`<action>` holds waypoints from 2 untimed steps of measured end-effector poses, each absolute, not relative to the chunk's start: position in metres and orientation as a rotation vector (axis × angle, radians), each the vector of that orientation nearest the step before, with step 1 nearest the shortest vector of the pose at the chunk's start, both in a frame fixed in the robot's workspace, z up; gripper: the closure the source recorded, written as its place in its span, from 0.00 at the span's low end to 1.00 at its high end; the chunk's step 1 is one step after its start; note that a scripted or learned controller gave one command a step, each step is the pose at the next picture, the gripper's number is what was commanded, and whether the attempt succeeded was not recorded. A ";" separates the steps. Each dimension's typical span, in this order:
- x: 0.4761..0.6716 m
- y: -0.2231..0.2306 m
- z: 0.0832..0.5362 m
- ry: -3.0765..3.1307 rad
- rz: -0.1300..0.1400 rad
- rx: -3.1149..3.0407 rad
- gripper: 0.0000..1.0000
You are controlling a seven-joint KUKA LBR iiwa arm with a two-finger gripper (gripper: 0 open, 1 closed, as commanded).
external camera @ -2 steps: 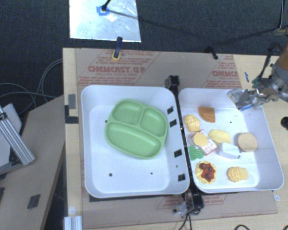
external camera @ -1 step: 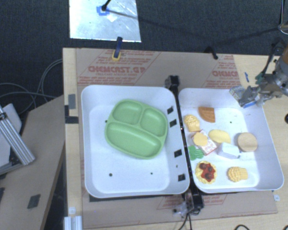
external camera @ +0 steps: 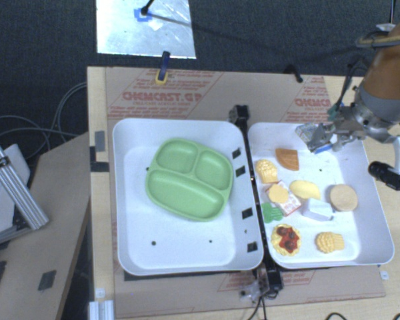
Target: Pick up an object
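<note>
Fingers of the gripper [external camera: 318, 141]: spread unclear, nothing visibly held, poised over right bin's [external camera: 373, 179] far edge; toy foods, e.g. orange wedge [external camera: 288, 159], lie unpicked nearby; pick not yet made.

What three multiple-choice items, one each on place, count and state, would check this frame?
1. Where does the green plate lie?
A. In the left bin
B. In the right bin
C. On the bare bench

2. How many sections does the green plate have?
A. One
B. Three
C. Five

3. Where is the pincer?
A. Over the green plate
B. Over the right bin's far end
C. Beyond both bins

Answers:
1 A: the plate sits alone in the left bin.
2 B: two small sections above one long one.
3 B: it hangs above the toy food, near the orange wedge.
</note>
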State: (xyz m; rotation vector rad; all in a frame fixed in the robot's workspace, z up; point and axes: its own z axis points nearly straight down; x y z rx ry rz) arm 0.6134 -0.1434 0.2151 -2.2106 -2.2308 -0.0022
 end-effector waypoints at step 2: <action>0.600 -0.030 0.219 -2.231 -0.002 -2.208 1.00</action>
